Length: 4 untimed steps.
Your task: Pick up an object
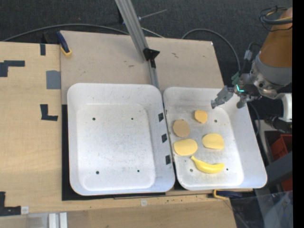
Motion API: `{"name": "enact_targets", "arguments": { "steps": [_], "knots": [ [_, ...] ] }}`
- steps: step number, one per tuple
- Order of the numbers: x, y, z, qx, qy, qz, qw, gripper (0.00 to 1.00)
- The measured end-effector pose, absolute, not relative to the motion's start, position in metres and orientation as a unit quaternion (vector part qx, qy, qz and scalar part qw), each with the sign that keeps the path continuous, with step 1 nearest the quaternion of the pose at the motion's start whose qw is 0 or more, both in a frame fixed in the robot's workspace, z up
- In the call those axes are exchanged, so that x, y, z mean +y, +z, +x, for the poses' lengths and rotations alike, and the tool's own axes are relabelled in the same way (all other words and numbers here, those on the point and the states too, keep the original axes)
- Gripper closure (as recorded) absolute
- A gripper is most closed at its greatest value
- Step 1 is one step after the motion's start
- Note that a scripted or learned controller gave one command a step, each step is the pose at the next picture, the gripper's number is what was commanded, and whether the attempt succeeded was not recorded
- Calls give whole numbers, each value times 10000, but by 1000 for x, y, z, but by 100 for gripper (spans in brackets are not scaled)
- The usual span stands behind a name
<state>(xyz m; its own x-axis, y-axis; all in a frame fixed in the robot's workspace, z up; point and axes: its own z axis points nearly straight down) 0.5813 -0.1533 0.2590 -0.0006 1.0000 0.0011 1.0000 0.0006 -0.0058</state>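
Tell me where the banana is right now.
The banana lies in the right bin, near its front edge, just below the pale yellow disc.

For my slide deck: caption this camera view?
Gripper poised over right bin holding banana and four pieces.

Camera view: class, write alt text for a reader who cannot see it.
The gripper hangs over the right bin's far edge, holding nothing. That bin holds a banana, a tan disc and three yellow pieces.

No legible text, labels, brand marks or numbers anywhere on view. The dark tape pieces (45, 112) on the table (28, 151) carry no writing. Both white bins (76, 96) are unmarked.
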Motion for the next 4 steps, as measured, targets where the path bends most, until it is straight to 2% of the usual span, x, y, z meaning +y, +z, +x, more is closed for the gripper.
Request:
{"name": "enact_targets", "arguments": {
  "steps": [1, 2, 4],
  "knots": [
    [-153, 262, 582, -7079, 4, -7063, 3, 0],
    [-152, 205, 591, -7077, 23, -7065, 24, 0],
    [-151, 105, 591, -7076, 20, -7066, 24, 0]
  ]
}}
